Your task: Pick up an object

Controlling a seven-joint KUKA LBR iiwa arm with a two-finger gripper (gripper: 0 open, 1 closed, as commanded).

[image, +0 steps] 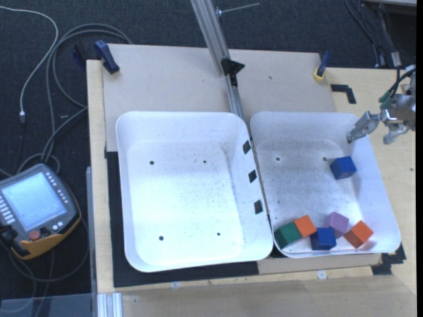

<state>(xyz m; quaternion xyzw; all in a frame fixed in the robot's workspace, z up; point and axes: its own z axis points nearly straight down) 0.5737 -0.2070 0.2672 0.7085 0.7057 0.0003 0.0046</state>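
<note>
While hanging over the right rim of the right bin (291, 190), spread open with nothing between the fingers, could go wrong in several ways, judged from the gripper (374, 136) outward. Could close on air if lowered straight down, being above the sloped wall and not above any block. Could strike or scrape that wall, and tip or shove the bin, if dropped without first moving toward the view's left. Could nudge the lone blue cube (343, 168), just below and slightly left of the gripper, and slide it across the smooth floor instead of straddling it. Could pinch two blocks at once, or jam a finger between neighbours, if sent to the crowded row well below the gripper.

Containers, from farthest left of the gripper inward:
- Left bin (122, 132), well apart to the gripper's left: white, shallow, showing a floor speckled with dark marks and a few dots.
- Right bin, directly under and left of the gripper: six blocks. Along its near edge, well below the gripper, from left to right: green cube (287, 234), orange cube (305, 225) touching it, second blue cube (323, 238), purple cube (338, 222), second orange cube (359, 234), the last almost straight below the gripper. Packed close, mostly touching or just beside one another.

Probably the easiest target: the lone blue cube, nearest the gripper and standing clear of the others
</note>
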